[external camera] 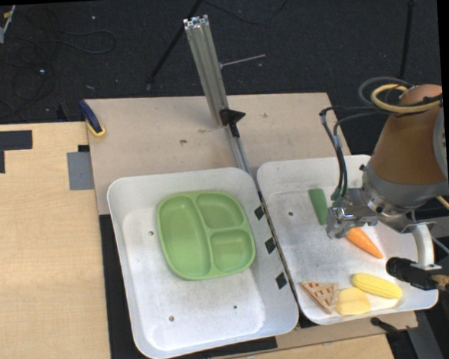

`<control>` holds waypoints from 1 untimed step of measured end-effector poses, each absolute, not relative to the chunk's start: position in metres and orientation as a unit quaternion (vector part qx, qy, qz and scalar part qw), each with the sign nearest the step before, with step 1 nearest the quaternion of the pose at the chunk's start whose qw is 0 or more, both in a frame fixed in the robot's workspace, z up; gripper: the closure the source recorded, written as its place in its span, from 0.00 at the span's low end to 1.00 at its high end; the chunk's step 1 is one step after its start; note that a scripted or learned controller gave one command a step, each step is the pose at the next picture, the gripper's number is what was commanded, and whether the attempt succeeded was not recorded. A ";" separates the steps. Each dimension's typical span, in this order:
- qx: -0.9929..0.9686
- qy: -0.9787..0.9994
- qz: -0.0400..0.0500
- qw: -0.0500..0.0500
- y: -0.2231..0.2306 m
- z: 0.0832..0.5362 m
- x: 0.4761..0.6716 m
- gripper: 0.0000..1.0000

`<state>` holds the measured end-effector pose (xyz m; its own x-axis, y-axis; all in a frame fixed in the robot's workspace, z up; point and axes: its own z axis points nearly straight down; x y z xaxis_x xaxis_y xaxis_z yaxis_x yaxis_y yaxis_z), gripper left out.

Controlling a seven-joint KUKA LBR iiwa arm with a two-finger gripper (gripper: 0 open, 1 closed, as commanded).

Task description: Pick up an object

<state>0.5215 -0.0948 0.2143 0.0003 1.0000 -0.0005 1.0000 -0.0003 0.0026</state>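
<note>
A pale wooden bench (30,250) against a dark floor bears two shallow white bins side by side. Nothing looks lifted yet, so the pick seems still to be done. The left white bin (142,311) holds a green plastic divided plate (206,234). The right white bin (289,224) holds a green flat stick (318,206), an orange toy carrot (365,242), a waffle-patterned toy wedge (320,294), a yellow toy corn cob (377,285) and a pale yellow lump (353,303) at its near edge. The metal two-finger gripper (342,222) hangs low between stick and carrot; whether it is spread or closed, I cannot tell.
</note>
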 end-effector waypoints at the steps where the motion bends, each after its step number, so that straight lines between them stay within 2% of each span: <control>1: 0.707 0.707 0.000 0.000 -0.096 0.237 0.522 1.00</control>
<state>0.5221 -0.0959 0.2371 -0.0004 1.0000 -0.0001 1.0000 0.0004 0.0009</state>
